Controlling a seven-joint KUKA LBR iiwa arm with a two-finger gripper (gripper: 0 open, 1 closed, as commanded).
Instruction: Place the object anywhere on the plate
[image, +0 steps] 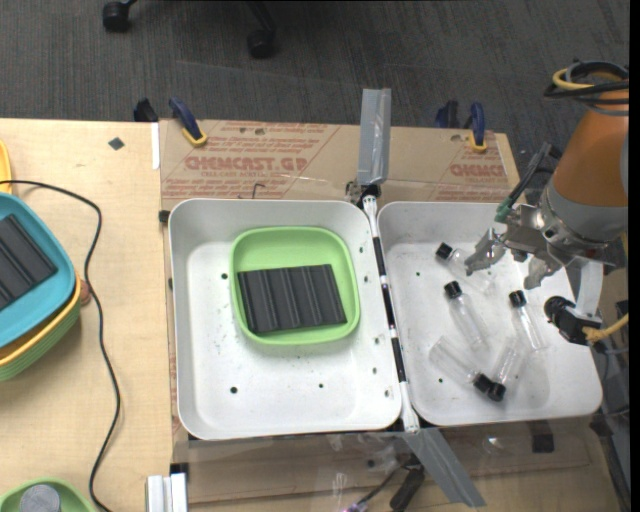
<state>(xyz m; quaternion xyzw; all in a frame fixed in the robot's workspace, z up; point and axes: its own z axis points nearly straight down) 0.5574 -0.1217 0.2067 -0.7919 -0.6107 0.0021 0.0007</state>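
We see the gripper (512, 262) hanging over the upper right part of the right bin (420, 400), its two fingers spread apart with nothing between them. Clear vials with black caps (465, 312) lie scattered on that bin's floor, below and left of the fingers. The green plate (247, 252) sits in the left bin (200, 390), bearing a dark ribbed slab (292, 297).

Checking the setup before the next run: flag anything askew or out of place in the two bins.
Nothing damaged or spilled. The clear plastic vials with black caps lie on their sides, scattered at different angles in the right white bin. The square green plate sits slightly rotated in the left white bin, dark ribbed mat on it.
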